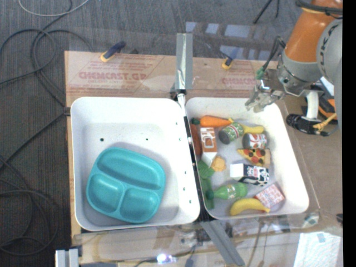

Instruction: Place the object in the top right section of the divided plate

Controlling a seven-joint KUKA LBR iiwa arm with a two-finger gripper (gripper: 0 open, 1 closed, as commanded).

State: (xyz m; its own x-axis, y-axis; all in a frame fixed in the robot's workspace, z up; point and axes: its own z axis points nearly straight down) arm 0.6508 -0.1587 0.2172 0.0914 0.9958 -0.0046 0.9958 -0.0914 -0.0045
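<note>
A teal divided plate [125, 183] lies in the left white bin [83, 121], toward its front, with nothing in its three sections. The right bin [295, 166] holds several toy foods: a carrot [216, 121], an orange carton [208, 139], a green can [231, 132], a pizza slice [255, 156], a black-and-white milk carton [250, 173], a green bottle [231, 192], a banana [248, 206] and a pink box [270, 195]. My gripper [258, 97] hangs over the right bin's far right corner, above and apart from the toys, with no object seen in it.
A metal divider [183, 65] runs between the bins at the back. Cardboard [122, 77] with clamps lies behind the bins. Black cables [33, 65] trail on the floor to the left. The arm's orange band [311, 32] is at the upper right.
</note>
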